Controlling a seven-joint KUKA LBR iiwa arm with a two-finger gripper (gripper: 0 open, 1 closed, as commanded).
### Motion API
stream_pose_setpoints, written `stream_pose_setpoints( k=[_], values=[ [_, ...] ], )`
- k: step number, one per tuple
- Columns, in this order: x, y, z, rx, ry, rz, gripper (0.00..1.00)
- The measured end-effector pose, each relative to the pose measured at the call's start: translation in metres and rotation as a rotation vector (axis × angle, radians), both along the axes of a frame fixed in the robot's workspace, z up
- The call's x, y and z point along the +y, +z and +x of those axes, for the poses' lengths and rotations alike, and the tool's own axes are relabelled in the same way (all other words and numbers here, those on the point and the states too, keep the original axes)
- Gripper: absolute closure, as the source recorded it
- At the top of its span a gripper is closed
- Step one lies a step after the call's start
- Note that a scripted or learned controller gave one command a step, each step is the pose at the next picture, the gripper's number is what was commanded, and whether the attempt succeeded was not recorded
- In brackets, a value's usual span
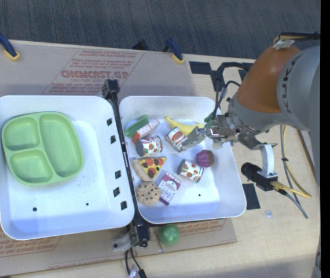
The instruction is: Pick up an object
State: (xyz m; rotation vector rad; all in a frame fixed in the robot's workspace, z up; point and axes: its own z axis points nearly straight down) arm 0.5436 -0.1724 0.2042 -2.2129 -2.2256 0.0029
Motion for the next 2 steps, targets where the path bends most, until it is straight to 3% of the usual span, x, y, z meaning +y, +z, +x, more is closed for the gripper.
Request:
stream_pose_setpoints(
  k=[1,2],
  values=[
    [-0.039,-0.112,0.029,-0.003,0.001,-0.003,0.0],
    [-0.038,-0.102,0.029,0.0,0.005,-0.002,1.0]
  ],
)
